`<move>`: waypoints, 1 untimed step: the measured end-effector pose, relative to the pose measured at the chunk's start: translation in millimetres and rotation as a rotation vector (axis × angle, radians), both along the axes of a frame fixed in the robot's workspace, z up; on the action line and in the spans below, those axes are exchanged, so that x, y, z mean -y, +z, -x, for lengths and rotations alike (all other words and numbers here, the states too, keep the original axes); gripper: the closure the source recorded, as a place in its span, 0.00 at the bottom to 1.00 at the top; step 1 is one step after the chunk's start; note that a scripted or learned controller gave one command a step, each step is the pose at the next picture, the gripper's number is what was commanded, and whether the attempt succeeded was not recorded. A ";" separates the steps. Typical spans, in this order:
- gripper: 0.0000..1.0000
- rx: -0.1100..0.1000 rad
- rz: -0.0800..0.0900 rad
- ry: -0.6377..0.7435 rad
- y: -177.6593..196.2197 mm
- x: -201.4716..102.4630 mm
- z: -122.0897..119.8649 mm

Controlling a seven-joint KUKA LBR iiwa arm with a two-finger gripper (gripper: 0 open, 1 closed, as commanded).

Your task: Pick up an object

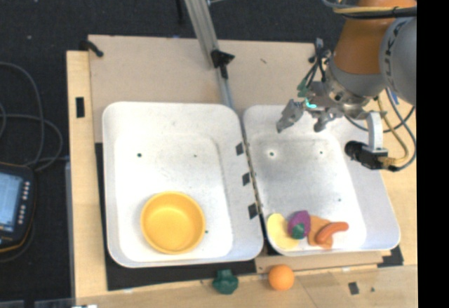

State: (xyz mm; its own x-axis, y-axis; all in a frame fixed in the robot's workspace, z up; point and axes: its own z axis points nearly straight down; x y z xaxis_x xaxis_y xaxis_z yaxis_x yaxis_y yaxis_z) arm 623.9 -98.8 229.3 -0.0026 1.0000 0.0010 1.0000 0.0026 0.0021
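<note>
Arm: grey with an orange band (372,26), coming in from the right and hanging over the far end of the right bin (365,180).
Jaws: the gripper (306,118) has its two fingers spread apart, pointing down, with nothing between them; it sits above the bare far part of the right bin, well apart from the toys.
Right bin contents: a small heap at the near edge, all touching or overlapping: a yellow piece (276,227) on the left, a purple toy (300,219) with a green bit (298,231) in front of it, and an orange-red sausage-shaped toy (330,230) on the right, lying on an orange wedge (320,224).
Left bin (175,138): holds a yellow bowl (172,222), upright, in its near half.
Outside the bins: an orange ball (280,277) and a dark green object (225,282) rest on the surface (147,71) just beyond the near rims, close to where the bins meet.
Above the bins: a metal rail (200,19) slants down toward the gap between them.
Far left: a pendant with a screen (10,205) and black cables.
</note>
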 end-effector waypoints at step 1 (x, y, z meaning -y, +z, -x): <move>0.00 -0.004 0.003 -0.004 -43.4 3.8 -4.1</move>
